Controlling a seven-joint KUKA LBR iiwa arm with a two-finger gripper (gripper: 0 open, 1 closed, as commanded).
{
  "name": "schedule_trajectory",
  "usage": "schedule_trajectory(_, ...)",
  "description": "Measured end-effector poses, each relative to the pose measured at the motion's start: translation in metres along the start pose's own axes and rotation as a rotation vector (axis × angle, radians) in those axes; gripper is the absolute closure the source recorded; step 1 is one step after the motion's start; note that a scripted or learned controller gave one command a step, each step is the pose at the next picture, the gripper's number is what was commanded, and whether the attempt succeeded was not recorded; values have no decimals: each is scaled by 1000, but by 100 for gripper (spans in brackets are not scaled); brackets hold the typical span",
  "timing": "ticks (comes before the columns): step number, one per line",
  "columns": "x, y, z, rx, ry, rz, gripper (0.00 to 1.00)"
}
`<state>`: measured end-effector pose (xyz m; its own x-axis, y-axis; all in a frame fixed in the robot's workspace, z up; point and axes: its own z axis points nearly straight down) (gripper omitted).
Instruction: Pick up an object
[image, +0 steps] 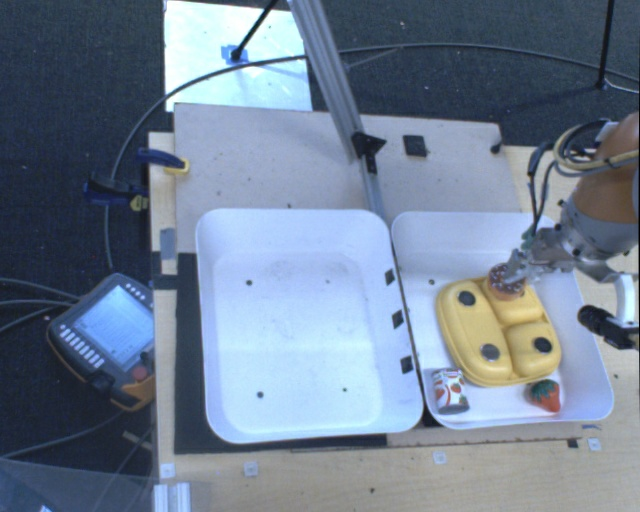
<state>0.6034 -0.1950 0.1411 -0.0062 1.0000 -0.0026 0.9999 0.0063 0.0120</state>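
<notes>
In the right bin (420, 240) lies a yellow moulded tray-shaped object (497, 333) with dark dots in its hollows. A small round brown and pink object (505, 283) sits at that yellow object's far edge. My gripper (520, 266) is directly above and to the right of the round object, touching or nearly touching it. A small can with a red and white label (450, 390) stands near the bin's front edge. A red strawberry (545, 394) lies at the front right corner.
The left bin (295, 320) sits beside the right one, with black clips on the shared rim. A teach pendant (105, 338) lies off the bench to the left. A metal pole (335, 80) slants over the back board.
</notes>
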Motion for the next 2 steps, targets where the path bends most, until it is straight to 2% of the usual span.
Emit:
schedule_trajectory(1, -5, -4, -47, 7, 1, 4, 100)
schedule_trajectory(2, -2, 6, -95, 4, 0, 1, 100)
